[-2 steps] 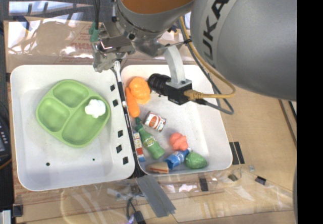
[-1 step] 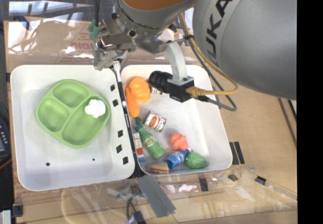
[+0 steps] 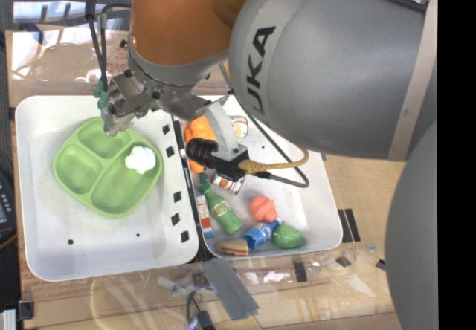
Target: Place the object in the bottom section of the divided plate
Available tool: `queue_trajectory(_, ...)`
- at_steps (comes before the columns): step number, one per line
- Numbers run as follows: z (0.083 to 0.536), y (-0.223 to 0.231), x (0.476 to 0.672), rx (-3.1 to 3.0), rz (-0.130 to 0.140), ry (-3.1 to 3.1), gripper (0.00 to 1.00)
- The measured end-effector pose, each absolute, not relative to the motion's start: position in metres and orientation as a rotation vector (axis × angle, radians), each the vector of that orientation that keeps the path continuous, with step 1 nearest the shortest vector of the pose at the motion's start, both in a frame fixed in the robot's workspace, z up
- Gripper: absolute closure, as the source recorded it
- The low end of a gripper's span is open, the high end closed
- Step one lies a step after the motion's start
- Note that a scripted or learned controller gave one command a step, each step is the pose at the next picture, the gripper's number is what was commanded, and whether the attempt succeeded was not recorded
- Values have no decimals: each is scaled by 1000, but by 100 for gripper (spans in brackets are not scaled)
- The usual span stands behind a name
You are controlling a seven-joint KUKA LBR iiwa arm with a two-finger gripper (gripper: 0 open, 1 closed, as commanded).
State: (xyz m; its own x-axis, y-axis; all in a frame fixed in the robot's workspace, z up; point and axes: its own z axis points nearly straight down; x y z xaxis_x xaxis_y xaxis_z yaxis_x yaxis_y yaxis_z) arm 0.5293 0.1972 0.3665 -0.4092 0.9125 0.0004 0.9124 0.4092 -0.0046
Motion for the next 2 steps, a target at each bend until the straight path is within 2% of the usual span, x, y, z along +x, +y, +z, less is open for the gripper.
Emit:
queue_trajectory(1,367,197,529,-1706,5,-2635,0)
queue_trajectory(2,328,205,542,-538,4,-3094,0)
